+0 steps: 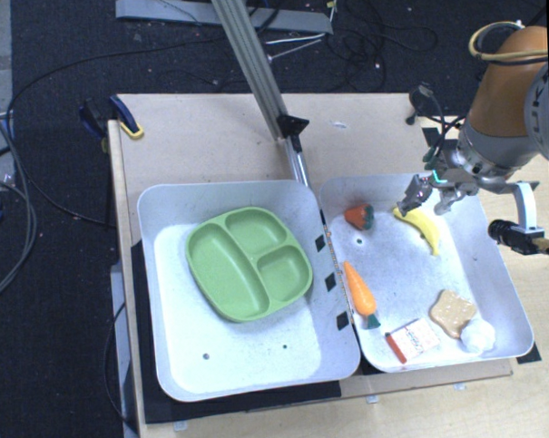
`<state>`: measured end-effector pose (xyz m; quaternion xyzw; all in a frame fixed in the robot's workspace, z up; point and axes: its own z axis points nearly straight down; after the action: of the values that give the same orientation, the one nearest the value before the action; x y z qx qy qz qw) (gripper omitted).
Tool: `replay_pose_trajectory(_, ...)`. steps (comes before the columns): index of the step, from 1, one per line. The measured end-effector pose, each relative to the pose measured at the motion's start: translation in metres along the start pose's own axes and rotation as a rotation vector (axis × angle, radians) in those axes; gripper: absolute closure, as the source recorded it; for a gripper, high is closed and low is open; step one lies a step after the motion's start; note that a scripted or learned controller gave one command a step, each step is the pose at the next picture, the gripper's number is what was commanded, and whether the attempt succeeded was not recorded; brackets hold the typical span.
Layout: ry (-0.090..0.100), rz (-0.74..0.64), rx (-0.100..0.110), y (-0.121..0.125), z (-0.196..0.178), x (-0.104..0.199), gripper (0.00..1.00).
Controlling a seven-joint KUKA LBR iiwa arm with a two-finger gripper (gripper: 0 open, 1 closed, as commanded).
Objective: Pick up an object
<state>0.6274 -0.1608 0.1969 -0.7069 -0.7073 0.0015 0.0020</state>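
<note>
My gripper [427,200] hangs over the far part of the right bin [504,276], just above the upper end of a yellow banana [424,228]. Its two fingers stand spread apart, open, with nothing between them. The banana lies on the bin floor, slanting toward the near right. A red strawberry with a green top [358,217] lies to the banana's left. An orange carrot [358,290] lies along the bin's left side. A slice of toast [452,313], a white ball [478,336] and a red and white box [413,340] sit in the near right corner.
A green divided plate [249,262] lies in the left bin [171,354]. A slanted metal pole [259,69] runs from the back down to the gap between the bins. The arm's grey and orange body [510,94] fills the upper right.
</note>
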Motion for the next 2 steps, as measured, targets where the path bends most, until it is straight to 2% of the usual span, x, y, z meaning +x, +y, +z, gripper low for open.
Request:
replay_pose_trajectory(1,-0.001,-0.001,-0.005,0.001,-0.002,0.000,0.00)
replay_pose_trajectory(2,-0.001,0.001,-0.002,0.001,0.041,-0.004,0.00)
